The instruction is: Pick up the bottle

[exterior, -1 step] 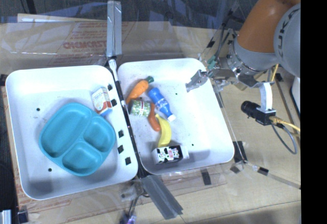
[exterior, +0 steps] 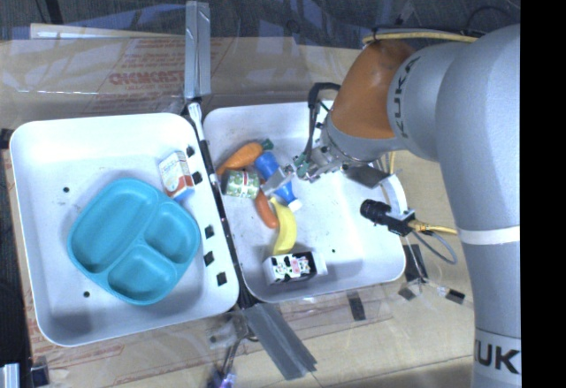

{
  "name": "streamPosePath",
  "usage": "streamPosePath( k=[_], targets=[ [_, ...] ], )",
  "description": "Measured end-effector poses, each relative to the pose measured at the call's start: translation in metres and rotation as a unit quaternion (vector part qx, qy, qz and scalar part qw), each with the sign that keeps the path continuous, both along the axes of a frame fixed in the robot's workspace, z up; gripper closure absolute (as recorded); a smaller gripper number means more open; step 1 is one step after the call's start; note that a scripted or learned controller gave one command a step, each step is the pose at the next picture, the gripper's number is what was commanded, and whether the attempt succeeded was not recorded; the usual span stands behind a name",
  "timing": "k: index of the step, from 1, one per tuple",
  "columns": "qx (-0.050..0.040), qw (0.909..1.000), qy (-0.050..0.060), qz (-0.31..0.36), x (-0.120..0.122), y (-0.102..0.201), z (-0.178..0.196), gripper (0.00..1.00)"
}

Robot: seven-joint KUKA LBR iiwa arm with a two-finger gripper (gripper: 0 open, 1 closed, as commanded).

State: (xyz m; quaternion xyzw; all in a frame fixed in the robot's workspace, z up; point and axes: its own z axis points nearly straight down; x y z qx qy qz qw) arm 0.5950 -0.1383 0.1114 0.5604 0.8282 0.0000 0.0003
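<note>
The bottle (exterior: pixel 267 164) is blue with a white cap and lies tilted in the right bin (exterior: pixel 354 245), near its left side. It lies between an orange carrot (exterior: pixel 240 155) and a banana (exterior: pixel 285 229). My gripper (exterior: pixel 285 176) is down over the bottle's middle and hides part of it. The arm's wrist (exterior: pixel 371 112), with its orange band, stands just right of the bottle.
A green-labelled can (exterior: pixel 240 185) and a second small carrot (exterior: pixel 265 210) lie against the bottle. A small printed box (exterior: pixel 292 267) sits near the right bin's front wall. The left bin (exterior: pixel 53 156) holds a blue divided plate (exterior: pixel 134 240) and a small carton (exterior: pixel 174 172).
</note>
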Motion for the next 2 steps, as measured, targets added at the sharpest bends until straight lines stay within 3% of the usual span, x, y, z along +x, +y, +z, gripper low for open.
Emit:
streamPosePath(
  k=[1,2],
  targets=[
    [-0.0003,1.0000,0.000,0.002,0.000,0.000,0.010,1.00],
    [-0.0001,0.9981,0.000,-0.061,0.009,0.038,0.141,1.00]
  ],
)
